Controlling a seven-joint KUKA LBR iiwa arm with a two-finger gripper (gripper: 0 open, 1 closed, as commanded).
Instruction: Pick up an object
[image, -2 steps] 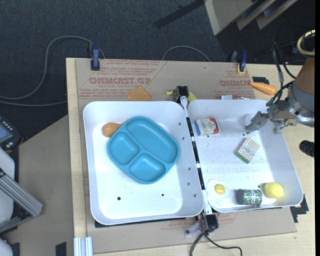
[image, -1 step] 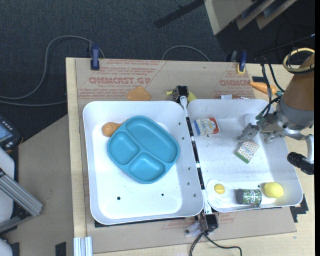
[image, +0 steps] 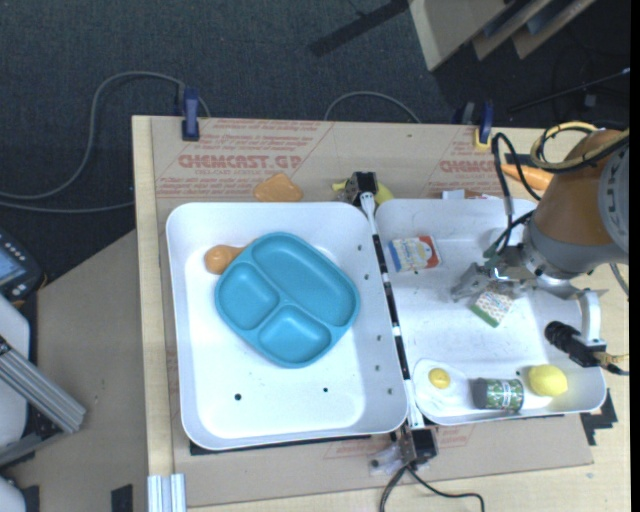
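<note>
Blue divided plate (image: 287, 298), yellow lemon (image: 547, 380), white bins (image: 190, 300).

The tabletop (image: 300, 150) is a light board printed with red lettering along its far strip. Two shallow white bins sit directly on it, side by side and touching along their inner edges: the left bin (image: 200, 390) and the right bin (image: 455, 215). An orange object (image: 277, 187) lies on the board just beyond the left bin's far rim. Two blue clamps (image: 189, 112) grip the far edge.
</note>
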